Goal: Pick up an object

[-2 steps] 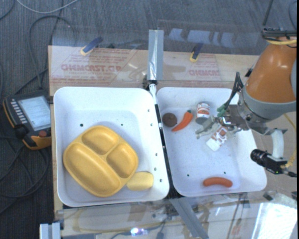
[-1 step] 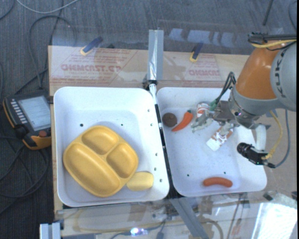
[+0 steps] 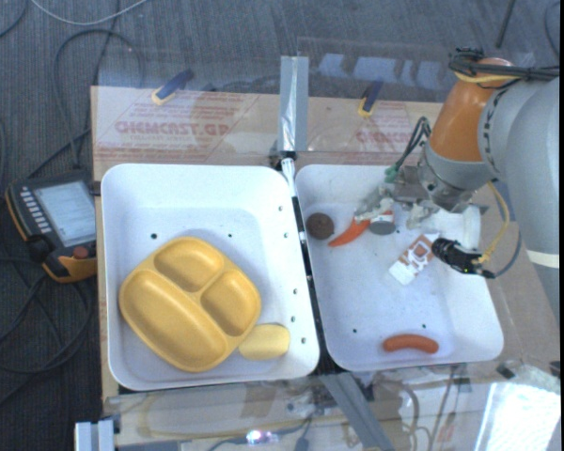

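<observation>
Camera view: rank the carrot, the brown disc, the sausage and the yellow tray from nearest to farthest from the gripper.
Measured from the gripper, at the top of the right bin:
1. Carrot, just beside it, toward the divider.
2. Brown disc, by the right bin's left wall.
3. Sausage, at the right bin's bottom edge.
4. Yellow tray, across in the left bin.

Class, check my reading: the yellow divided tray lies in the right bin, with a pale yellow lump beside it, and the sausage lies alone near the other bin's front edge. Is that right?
Not quite. The camera view shows the yellow divided tray in the left bin, not the right. The rest stands: the pale yellow lump sits beside it, and the sausage lies alone near the right bin's front edge.
</observation>
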`<action>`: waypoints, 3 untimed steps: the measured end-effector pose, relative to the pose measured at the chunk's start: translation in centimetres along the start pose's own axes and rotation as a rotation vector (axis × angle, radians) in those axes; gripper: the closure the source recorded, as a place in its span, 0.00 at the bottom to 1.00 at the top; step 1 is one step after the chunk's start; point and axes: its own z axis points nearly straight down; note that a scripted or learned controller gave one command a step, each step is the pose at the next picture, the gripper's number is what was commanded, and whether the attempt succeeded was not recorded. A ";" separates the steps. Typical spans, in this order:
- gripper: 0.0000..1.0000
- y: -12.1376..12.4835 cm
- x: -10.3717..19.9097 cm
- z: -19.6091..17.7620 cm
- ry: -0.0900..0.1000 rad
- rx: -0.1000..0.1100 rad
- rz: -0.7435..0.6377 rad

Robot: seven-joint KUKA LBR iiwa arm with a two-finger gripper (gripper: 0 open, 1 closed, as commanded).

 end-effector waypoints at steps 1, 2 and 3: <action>0.00 2.5 -2.2 2.8 -0.004 -0.009 -0.034; 1.00 2.6 -2.3 1.7 -0.008 -0.013 -0.035; 1.00 3.3 1.3 -10.5 -0.003 -0.002 0.077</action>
